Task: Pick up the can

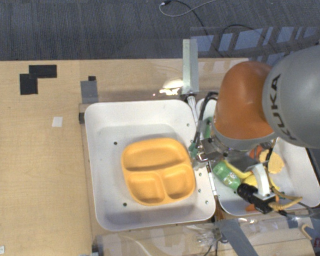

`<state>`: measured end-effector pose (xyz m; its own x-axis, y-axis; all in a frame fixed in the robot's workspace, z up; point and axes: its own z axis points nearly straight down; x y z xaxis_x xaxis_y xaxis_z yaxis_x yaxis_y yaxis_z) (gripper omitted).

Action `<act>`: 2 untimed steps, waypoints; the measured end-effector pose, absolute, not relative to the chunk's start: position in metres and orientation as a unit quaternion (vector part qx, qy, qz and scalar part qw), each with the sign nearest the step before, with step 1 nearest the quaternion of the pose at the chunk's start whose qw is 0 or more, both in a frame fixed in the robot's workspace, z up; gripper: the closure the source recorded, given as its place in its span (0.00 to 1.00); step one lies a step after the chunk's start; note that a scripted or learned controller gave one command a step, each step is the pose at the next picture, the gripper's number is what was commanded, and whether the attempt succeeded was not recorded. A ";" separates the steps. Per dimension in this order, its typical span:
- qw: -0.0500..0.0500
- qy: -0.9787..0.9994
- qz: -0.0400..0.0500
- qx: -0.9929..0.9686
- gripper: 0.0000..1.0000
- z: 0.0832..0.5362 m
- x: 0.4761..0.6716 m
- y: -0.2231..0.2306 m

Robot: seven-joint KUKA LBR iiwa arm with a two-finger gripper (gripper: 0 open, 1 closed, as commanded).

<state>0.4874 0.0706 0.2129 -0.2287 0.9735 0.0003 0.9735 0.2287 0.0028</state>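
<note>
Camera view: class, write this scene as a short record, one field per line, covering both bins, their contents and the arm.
left bin: holds a yellow divided plate, three compartments
right bin: largely covered by the arm
arm: grey, orange band, reaching over the right bin
green cylinder: lies in the right bin near its left wall; probably the can
yellow pieces: beside the green cylinder, too hidden to name
</note>
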 end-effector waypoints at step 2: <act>0.002 0.824 0.002 0.567 1.00 0.380 0.521 0.092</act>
